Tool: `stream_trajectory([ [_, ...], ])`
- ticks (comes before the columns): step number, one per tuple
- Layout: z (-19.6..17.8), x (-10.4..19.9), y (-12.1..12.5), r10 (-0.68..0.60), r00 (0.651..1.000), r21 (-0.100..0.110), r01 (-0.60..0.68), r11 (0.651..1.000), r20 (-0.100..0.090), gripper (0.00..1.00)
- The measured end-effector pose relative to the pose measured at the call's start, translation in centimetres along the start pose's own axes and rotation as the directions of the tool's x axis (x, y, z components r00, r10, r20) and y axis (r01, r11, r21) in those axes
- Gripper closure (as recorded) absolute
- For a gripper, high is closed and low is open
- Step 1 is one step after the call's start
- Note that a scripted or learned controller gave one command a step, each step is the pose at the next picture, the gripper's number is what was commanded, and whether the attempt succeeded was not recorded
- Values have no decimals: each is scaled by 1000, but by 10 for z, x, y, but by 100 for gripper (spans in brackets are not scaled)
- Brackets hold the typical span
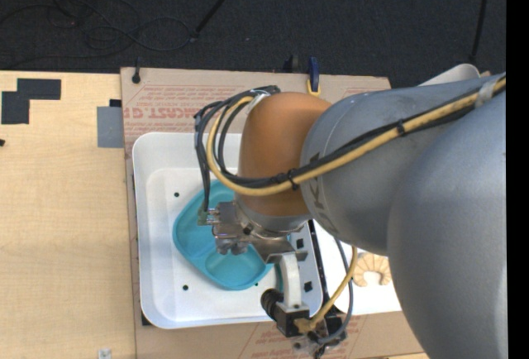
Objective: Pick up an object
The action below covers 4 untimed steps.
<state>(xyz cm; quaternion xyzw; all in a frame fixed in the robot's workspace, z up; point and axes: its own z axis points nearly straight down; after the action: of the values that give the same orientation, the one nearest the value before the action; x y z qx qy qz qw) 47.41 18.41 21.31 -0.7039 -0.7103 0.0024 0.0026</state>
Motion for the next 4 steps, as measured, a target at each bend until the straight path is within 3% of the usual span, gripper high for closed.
stream_trajectory([
  [1,-66,-53,1,13,1000,-8,-13,1000,1,100],
  [2,-40,-20,0,7,1000,1,-7,1000,2,100],
  [3,24,63,6,3,1000,2,-3,1000,2,100],
  [4,37,60,1,8,1000,1,-8,1000,3,100],
])
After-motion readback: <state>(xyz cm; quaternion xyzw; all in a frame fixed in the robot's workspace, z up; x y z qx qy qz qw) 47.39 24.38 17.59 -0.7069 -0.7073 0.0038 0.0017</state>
